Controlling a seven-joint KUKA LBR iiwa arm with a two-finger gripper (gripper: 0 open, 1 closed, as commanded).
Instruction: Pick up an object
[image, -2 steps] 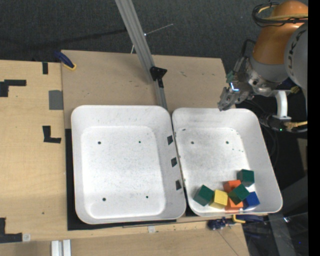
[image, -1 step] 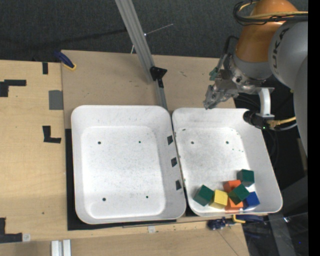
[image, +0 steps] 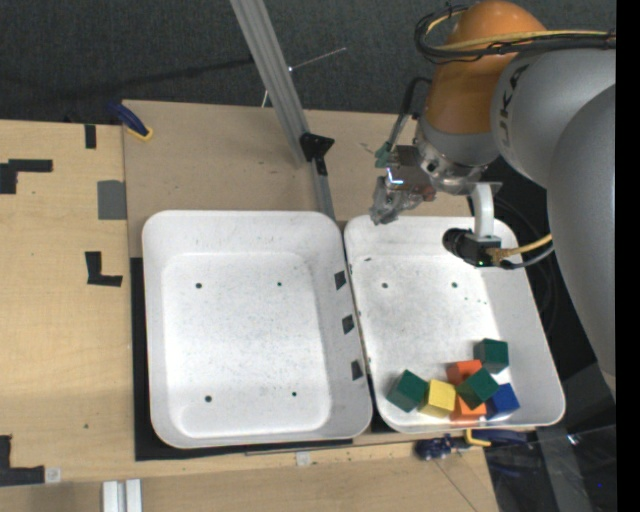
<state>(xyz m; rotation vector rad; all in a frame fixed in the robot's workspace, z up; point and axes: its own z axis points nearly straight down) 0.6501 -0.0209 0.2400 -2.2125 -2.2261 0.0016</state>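
Claw (image: 386, 212): above the right bin's far rim, nothing between its tips; spread or pressed together cannot be told. Left bin (image: 160, 300): white. Right bin (image: 420, 300): near corner holds clustered blocks — green (image: 407, 389), yellow (image: 439, 397), orange (image: 463, 371), blue (image: 503, 400).

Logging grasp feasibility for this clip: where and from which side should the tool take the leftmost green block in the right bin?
Probably straight from above, across the green block's near and far faces. Its left face is open toward bare bin floor, but the yellow block sits against its right, so a left-right pinch looks blocked. The tool hangs by the bin's far-left corner.
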